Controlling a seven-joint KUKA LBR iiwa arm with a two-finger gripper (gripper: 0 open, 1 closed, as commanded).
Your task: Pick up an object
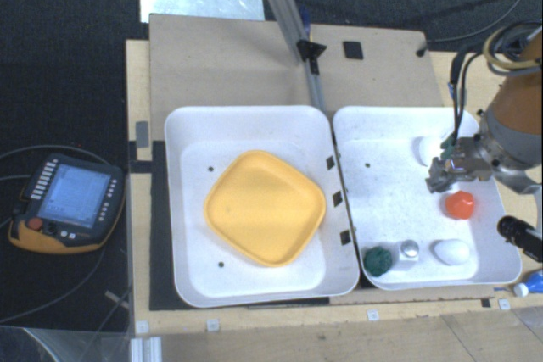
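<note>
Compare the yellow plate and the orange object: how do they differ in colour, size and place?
The yellow plate is pale yellow, the orange object red-orange. The plate is a wide, flat rounded square; the orange object is much smaller and roundish. The plate lies alone in the left bin; the orange object sits in the right bin, just below the gripper. Both rest on a bin floor.

Two white bins (182,208) are sitting on a tan bench (229,64), the left one showing a plain yellow plate (265,206). In the right bin, an orange-red ball (459,204), a dark green ball (377,259), a silvery piece (409,249) and a white egg shape (450,251) are lying. The grey gripper (443,175) is hanging below the arm's orange band (516,102), and dark carpet (68,38) is surrounding a yellow-edged pendant with a blue screen (66,201).
</note>
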